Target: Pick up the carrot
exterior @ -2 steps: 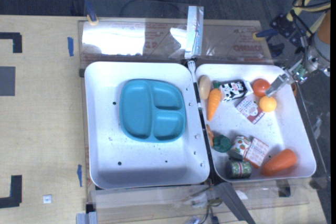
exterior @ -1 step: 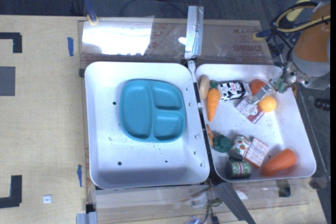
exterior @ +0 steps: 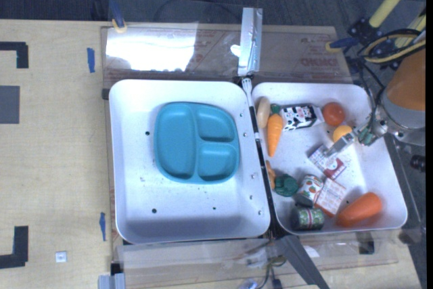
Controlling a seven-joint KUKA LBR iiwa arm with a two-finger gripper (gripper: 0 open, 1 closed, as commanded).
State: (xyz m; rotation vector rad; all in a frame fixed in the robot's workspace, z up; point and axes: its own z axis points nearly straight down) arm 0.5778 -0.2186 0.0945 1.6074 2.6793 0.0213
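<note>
Orange carrot (exterior: 274, 133) lies in right bin (exterior: 389, 166); hand (exterior: 336, 149) grip unclear.

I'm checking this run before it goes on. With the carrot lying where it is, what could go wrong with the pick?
1. The orange, tapered carrot lies close to the right white bin's left wall, so a finger may hit that wall.
2. A pale oblong item and the black-and-white carton lie close beside it and could be nudged or grabbed.
3. The larger orange tapered vegetable looks similar and might be targeted instead.
</note>
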